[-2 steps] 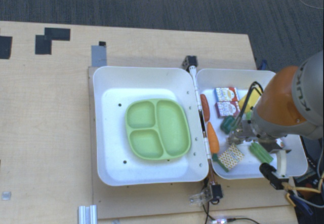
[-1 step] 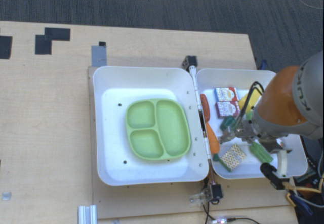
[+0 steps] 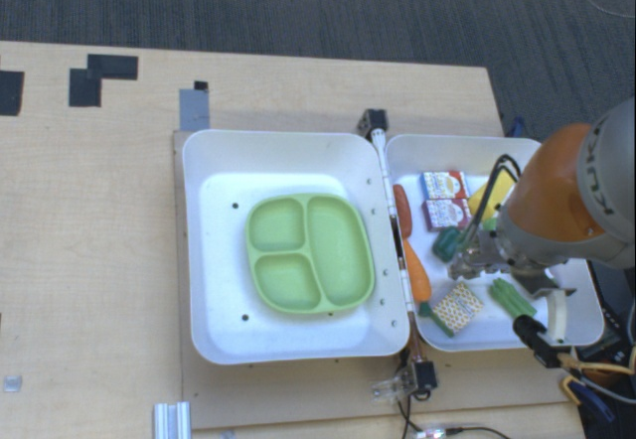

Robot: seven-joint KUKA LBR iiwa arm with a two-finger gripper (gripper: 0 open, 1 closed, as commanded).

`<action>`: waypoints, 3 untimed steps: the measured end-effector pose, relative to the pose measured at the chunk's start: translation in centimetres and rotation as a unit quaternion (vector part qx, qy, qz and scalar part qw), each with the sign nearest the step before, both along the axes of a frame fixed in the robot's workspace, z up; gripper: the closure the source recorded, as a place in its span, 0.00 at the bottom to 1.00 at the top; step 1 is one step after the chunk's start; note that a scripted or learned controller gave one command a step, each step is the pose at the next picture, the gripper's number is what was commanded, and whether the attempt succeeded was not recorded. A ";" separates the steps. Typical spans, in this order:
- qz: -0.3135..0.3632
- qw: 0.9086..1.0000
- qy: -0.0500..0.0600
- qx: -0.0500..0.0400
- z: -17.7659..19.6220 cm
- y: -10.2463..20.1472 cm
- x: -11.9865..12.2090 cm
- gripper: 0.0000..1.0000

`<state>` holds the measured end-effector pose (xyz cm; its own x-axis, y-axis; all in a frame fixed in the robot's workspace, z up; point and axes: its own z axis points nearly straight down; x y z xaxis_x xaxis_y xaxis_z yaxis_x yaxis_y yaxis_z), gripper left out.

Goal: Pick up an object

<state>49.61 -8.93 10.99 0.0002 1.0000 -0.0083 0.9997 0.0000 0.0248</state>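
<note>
We see a pale wooden worktop (image 3: 89, 258) carrying two shallow white plastic bins. The left bin (image 3: 214, 258) holds a smooth lime-green tray (image 3: 310, 253) with three rounded compartments. The right bin (image 3: 586, 323), at the lower right of the frame, is crowded with small toys: a slim red sausage (image 3: 401, 211), an orange carrot (image 3: 417, 275), two printed cartons (image 3: 444, 199), a yellow piece (image 3: 489, 197), a speckled flat square (image 3: 457, 306) and a ridged green cucumber (image 3: 512, 299). The gripper (image 3: 475, 260) hangs low among them (just beside a dark green object (image 3: 446, 242)); whether the fingers are spread or clenched we cannot tell.
</note>
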 end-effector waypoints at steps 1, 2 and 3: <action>0.000 1.000 0.000 0.000 0.0 0.0 0.0 0.00; 0.001 1.000 -0.002 0.000 1.1 0.1 0.2 1.00; 0.001 1.000 -0.002 0.000 1.0 0.1 0.1 0.00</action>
<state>49.76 -8.87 12.04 -0.0024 1.0000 -0.0082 0.9996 0.0026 0.0285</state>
